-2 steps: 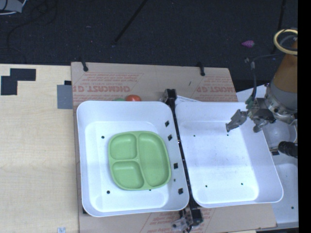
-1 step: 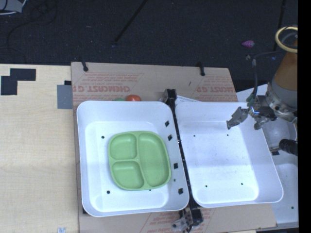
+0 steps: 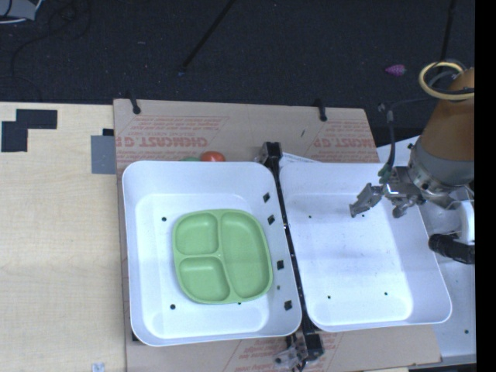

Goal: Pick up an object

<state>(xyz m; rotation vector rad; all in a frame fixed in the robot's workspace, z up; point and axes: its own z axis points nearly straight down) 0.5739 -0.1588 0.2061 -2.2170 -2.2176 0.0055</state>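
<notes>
Camera view first: I see my gripper (image 3: 381, 198) at about three o'clock of the frame, hanging over the upper right part of the right bin (image 3: 364, 316). Its fingers (image 3: 363, 203) are spread apart, with nothing between them. The arm (image 3: 449, 130) comes in from the right edge, its orange band sitting above the wrist.

The thing I would pick is the green plate (image 3: 222, 256), which lies at roughly nine o'clock from the gripper, well apart from it, in the left bin (image 3: 147, 208) across the divider where the two bins meet. It rests flat near the middle of that bin. It is pale green, a rounded square, split into three compartments.

Just beyond the left bin's far rim, at twelve o'clock, a small red object (image 3: 212, 157) peeks over the cardboard sheet (image 3: 232, 134).
</notes>
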